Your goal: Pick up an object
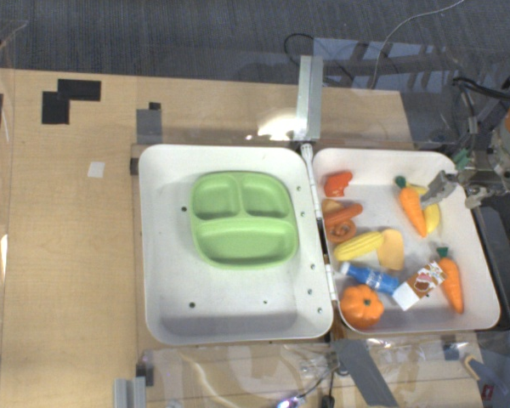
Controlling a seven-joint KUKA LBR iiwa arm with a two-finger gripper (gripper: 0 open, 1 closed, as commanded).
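Grey gripper [439,189] over right bin [484,313], fingers' state unclear, tip beside toy carrot [412,210] and yellow piece [431,218]; green divided plate [241,218] in left bin [166,296]

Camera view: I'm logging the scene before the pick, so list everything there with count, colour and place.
Bins: 2, white, side by side on bench.
Tray: 1, green, three compartments, left bin.
Carrots: 2, orange, right bin, upper and lower right.
Corn: 1, yellow, right bin centre.
Pumpkin: 1, orange, right bin's front edge.
Bottle: 1, blue, above pumpkin.
Pepper: 1, red, right bin's upper left.
Gripper: 1, grey, over upper carrot.
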